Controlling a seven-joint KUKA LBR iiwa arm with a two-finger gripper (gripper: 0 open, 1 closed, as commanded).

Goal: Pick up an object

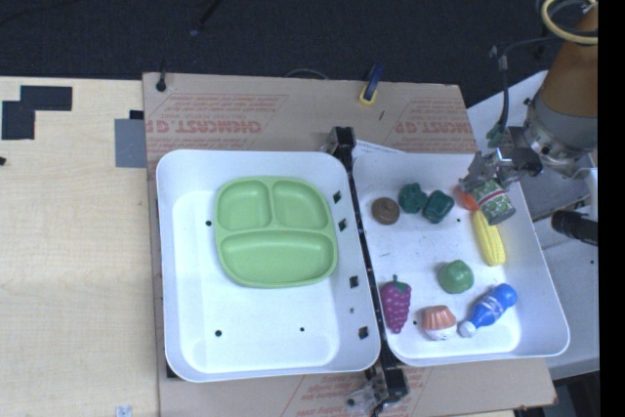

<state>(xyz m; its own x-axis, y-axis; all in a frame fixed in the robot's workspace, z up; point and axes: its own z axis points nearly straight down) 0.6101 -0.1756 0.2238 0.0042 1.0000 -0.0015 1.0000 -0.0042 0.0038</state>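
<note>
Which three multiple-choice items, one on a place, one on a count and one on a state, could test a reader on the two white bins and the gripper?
1. Where does the light green plastic divided plate lie?
A. In the left white bin
B. In the right white bin
C. On the cardboard sheet

2. How many compartments does this plate have?
A. Two
B. Three
C. Five

3. How does the blue and white toy bottle rest?
A. Upright
B. On its side
C. On top of the yellow toy corn cob

Answers: 1 A, the plate sits inside the left bin. 2 B, two small compartments above one long one. 3 B, it lies flat on the bin floor, apart from the corn.
</note>
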